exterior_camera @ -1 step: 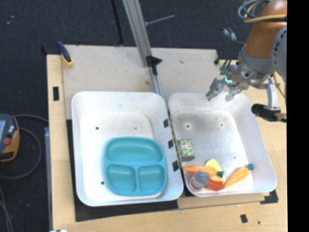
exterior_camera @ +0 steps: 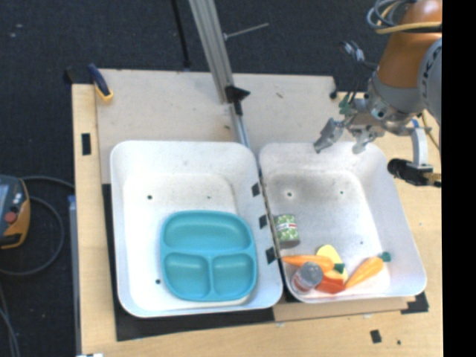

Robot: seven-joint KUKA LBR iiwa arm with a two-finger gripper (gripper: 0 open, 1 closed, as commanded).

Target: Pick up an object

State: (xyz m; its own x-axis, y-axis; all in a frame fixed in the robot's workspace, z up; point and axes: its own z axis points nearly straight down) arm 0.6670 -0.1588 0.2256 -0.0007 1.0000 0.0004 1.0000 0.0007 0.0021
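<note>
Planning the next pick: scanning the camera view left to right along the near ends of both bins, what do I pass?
Blue divided tray → green-labelled can → silver-topped container → carrot. The gripper, open, hangs above the right bin's far rim.

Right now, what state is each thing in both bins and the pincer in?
Pincer: open, holding nothing, above the right bin's far rim.
Blue divided tray: flat in the left bin, compartments bare.
Small green-labelled can: against the right bin's left wall.
Carrot: lying flat, near corner of the right bin.
Toy food pile: heaped, pieces touching; single items hard to tell apart.
</note>
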